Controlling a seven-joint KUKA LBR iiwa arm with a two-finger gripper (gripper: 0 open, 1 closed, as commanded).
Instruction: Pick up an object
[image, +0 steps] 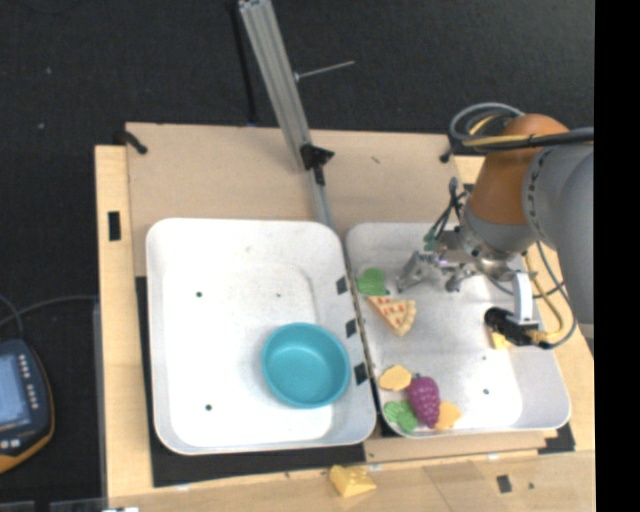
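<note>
The right bin (540, 395) holds several toy foods. A pizza slice (393, 313) lies near its left wall, with a small green piece (372, 281) just above it. A yellow piece (395, 378), purple grapes (424, 398), a green piece (399, 413) and an orange piece (447, 414) cluster at the front left corner. My gripper (435, 275) hangs over the back middle of this bin, to the right of the pizza slice. It is open, with nothing between its fingers. The left bin (200, 270) holds a blue bowl (305, 364).
A slanted metal pole (288, 105) rises behind the bins. A yellow wedge (350, 481) lies on the bench in front of them. A small yellow bit (498, 341) sits by black hardware under the arm. A handheld device (18, 400) rests at far left.
</note>
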